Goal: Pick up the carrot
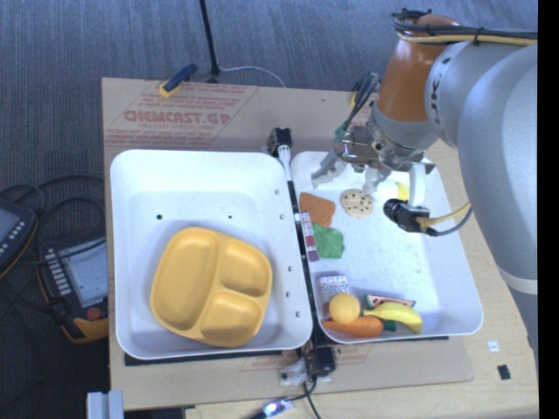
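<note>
Against the near wall of the right white bin (454, 308) lies the smooth, tapered orange carrot (356, 326), touching a round lemon (344, 307) and glossy banana (400, 313); well beyond it, the metal gripper (351, 174) hangs with fingers spread, holding nothing

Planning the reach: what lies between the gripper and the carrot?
In the camera view, between gripper and carrot lie a cookie, a green piece and a lemon.

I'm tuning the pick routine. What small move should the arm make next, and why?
Probably travel toward the near edge of the right bin. The gripper hangs at the far end above the cookie, its open fingers holding nothing, while the carrot lies against the near wall beside the lemon.
</note>
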You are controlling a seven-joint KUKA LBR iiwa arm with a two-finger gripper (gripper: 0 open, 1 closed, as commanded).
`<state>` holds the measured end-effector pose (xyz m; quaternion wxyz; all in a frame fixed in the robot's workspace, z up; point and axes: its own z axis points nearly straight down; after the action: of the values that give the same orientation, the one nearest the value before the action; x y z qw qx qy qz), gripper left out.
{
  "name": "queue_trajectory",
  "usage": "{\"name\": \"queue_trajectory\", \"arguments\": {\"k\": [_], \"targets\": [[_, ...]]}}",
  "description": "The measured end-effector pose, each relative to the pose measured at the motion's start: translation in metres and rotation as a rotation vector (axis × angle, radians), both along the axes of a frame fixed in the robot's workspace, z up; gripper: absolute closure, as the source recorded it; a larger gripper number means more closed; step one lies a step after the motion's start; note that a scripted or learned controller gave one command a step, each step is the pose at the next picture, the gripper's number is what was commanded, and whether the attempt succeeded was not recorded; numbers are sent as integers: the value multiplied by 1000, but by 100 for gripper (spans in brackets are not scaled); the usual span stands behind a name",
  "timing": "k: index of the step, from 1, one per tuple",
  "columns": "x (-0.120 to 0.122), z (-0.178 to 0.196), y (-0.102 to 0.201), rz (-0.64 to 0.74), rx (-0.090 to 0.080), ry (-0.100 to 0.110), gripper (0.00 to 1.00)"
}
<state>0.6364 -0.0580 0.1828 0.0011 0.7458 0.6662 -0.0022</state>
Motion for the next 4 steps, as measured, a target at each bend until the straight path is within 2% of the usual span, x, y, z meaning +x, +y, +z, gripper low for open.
{"name": "queue_trajectory", "arguments": {"k": [1, 2, 3, 4], "targets": [[-47, 0, 24, 237, 3, 2, 0], [-47, 9, 23, 237, 3, 4, 100], [-2, 67, -27, 593, -1, -4, 100], [28, 164, -61, 1220, -7, -7, 100]]}}
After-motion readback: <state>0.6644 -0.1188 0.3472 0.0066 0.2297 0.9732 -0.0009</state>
